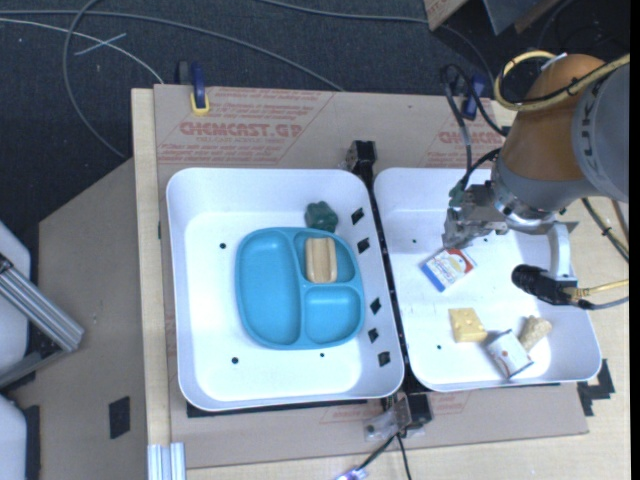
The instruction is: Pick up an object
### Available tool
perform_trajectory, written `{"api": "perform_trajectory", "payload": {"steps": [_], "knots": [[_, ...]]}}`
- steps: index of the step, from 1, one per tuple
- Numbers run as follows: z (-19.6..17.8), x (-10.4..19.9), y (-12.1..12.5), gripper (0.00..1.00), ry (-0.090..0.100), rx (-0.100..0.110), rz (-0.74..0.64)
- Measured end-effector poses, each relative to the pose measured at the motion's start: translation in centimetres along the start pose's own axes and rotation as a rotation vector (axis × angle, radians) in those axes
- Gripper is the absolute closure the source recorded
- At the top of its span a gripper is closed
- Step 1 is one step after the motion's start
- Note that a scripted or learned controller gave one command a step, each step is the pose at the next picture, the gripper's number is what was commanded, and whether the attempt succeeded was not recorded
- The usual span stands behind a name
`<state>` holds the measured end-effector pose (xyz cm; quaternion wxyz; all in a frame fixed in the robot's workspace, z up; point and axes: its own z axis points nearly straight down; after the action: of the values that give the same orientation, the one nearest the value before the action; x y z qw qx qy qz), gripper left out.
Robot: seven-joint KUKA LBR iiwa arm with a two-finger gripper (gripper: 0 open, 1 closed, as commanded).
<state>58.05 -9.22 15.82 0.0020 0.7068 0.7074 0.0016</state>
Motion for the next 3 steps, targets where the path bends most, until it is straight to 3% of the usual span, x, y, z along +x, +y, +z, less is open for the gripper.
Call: {"api": "perform_trajectory", "payload": {"steps": [1, 3], "knots": [[-5.4, 0.0, 0.2, 1.0, 0.0, 0.0, 0.0], [-4.6, 10.0, -2.0, 1.0, 0.004, 0.008, -0.005]]}}
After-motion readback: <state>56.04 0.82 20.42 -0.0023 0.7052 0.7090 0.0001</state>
